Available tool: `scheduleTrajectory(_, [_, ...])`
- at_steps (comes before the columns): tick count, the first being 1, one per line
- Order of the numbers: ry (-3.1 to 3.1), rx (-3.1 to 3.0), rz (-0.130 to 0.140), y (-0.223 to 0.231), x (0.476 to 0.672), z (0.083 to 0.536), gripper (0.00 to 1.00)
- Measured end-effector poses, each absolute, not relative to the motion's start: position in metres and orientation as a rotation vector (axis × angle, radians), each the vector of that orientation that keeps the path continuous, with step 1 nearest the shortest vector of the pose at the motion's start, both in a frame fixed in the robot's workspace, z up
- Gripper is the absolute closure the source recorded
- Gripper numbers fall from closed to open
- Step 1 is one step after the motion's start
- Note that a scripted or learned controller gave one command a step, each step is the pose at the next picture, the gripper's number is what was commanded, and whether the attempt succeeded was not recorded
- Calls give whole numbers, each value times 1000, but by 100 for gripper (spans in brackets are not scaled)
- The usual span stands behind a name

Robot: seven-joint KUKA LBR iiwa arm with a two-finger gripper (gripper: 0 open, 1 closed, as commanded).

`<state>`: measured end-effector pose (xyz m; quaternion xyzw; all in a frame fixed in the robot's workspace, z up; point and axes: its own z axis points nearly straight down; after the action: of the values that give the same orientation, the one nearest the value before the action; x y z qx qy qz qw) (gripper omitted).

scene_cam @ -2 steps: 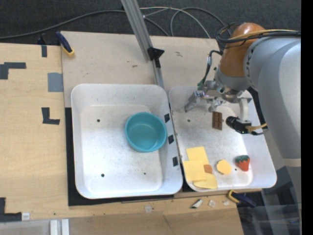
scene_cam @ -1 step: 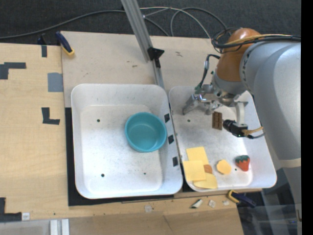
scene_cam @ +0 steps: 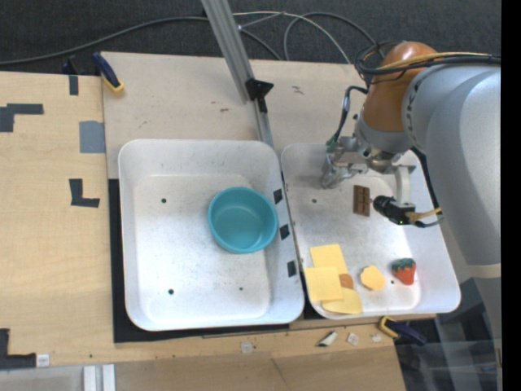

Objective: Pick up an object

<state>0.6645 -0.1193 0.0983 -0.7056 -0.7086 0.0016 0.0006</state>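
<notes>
Nowhere legible writing; hand (scene_cam: 332, 175) over right bin (scene_cam: 431, 300)

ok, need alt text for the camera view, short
A grey robot arm with an orange band reaches from the right, its gripper low over the upper part of the right shallow white bin, which holds yellow flat pieces, a small brown block and a red strawberry-like toy. The left white bin holds a round teal bowl.

Bowl (scene_cam: 242, 219) in left bin (scene_cam: 138, 243); blocks (scene_cam: 330, 279) — right bin (scene_cam: 435, 296).
</notes>
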Motion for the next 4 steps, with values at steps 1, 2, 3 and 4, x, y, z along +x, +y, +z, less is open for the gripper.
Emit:
scheduleTrajectory(1, [-2225,-2221,-3,-120,664,141,100])
scheduleTrajectory(2, [-2226,-2224,-5,-126,664,202,100])
scheduleTrajectory(3, [-2222,-2219,0,-126,664,210,100])
scheduleTrajectory(4, [-2224,-2215,2,-86,643,215,100])
